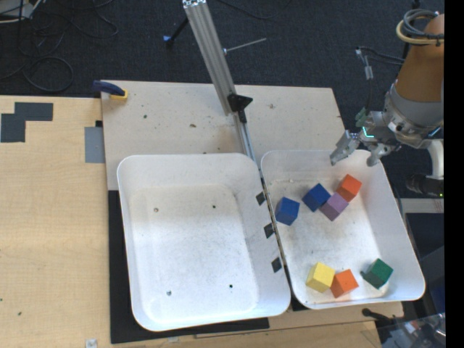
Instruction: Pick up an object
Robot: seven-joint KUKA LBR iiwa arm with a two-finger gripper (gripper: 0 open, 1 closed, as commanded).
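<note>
gripper (358, 151) hangs over the far right corner of the right bin (406, 246), its two fingers spread apart with nothing between them. the arm (419, 78) comes in from the right, orange band above the grey wrist.

nearest block: an orange cube (349, 187), just below the gripper, apart from it. touching that cube on its lower left is a purple cube (335, 206), and against the purple one sits a blue cube (315, 196). a second blue cube (287, 210) lies on its own near the bin's left wall.

near the front edge of the same bin, well apart from the gripper: a yellow cube (320, 276) touching a second orange cube (344, 282), and a green cube (378, 272) just beside them to the right.

count: two orange, two blue, one purple, one yellow, one green (seven blocks, all in the right bin).

left bin (141, 194) shows a speckled white floor with a few dark dots. between the bins runs a row of small black clips (269, 230). a slanted aluminium rail (213, 53) rises from the bench behind the bins, clamped by a black bracket (238, 104). a blue and yellow clamp handle (109, 89) lies at the far left corner of the bench board. nothing lies between the gripper and the near orange cube.
</note>
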